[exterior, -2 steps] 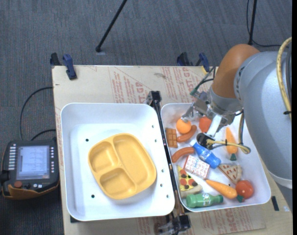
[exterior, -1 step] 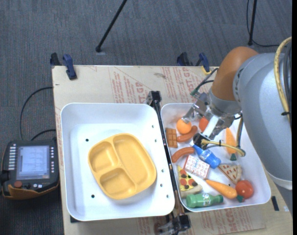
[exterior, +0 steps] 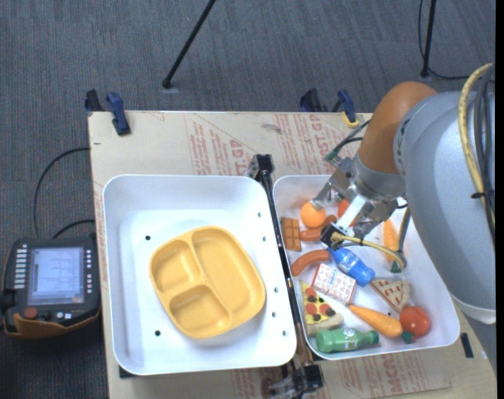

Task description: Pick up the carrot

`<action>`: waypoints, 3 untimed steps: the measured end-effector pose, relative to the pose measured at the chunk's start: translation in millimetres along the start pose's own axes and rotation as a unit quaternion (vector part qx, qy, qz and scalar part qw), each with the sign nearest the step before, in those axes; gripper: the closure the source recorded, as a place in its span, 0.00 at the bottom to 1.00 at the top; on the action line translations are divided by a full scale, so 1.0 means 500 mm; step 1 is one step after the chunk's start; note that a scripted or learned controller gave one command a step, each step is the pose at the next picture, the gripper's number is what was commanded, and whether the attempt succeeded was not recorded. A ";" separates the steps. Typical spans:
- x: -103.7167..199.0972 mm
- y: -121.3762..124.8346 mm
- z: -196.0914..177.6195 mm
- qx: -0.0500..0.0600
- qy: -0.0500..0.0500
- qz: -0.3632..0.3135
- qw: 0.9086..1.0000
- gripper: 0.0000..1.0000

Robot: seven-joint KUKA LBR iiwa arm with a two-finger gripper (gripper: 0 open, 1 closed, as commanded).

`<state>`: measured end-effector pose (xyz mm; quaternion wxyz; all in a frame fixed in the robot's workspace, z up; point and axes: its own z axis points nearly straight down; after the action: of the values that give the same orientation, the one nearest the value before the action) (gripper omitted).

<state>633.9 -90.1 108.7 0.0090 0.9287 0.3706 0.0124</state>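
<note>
Camera view: one carrot (exterior: 375,319), two bins (exterior: 119,223).

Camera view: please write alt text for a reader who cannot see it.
A grey arm's gripper hangs over the right bin, which is crowded with toy food; the carrot lies near its front edge. The left bin holds a yellow divided plate.

We can make out red printed lettering on the table (exterior: 235,140) near the upper middle of the frame, lying upside down and slanted, too skewed to read. The small red-and-white card (exterior: 334,283) in the right bin carries print too small to read.
</note>
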 end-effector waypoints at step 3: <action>-0.060 -0.081 0.040 0.013 -0.012 0.240 0.971 0.00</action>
<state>584.8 -81.6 87.0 -0.0018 0.9906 0.1365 -0.0020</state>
